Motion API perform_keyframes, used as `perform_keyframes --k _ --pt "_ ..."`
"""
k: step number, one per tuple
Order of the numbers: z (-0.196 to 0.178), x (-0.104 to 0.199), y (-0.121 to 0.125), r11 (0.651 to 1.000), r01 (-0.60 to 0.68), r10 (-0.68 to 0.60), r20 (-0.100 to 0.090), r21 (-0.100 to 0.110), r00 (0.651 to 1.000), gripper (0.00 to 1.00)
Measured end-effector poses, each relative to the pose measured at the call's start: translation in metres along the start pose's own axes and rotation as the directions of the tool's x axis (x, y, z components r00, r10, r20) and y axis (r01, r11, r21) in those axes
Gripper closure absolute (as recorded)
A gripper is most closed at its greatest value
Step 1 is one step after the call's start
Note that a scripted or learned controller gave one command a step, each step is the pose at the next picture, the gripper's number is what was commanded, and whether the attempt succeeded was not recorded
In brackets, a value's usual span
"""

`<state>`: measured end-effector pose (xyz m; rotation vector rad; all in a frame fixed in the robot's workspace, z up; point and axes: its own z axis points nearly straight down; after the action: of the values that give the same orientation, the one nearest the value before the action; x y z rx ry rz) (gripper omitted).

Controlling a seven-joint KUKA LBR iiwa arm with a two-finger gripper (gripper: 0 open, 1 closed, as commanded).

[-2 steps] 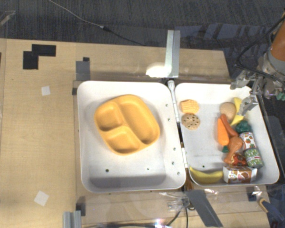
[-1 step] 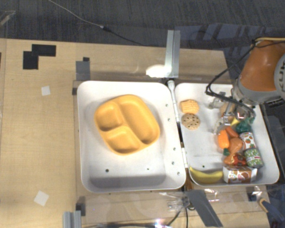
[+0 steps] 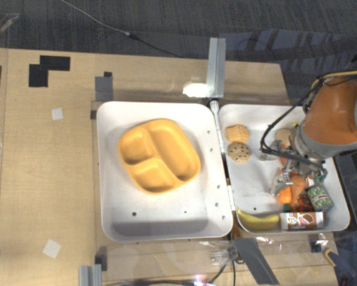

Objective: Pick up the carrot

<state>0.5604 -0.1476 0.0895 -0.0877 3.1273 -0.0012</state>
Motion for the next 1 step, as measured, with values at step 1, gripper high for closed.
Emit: perform_keyframes --k 1 --pt "-0.0015 0.043 0.0327 0.983 -0.185 0.185 0.006 0.003 0.983 0.0"
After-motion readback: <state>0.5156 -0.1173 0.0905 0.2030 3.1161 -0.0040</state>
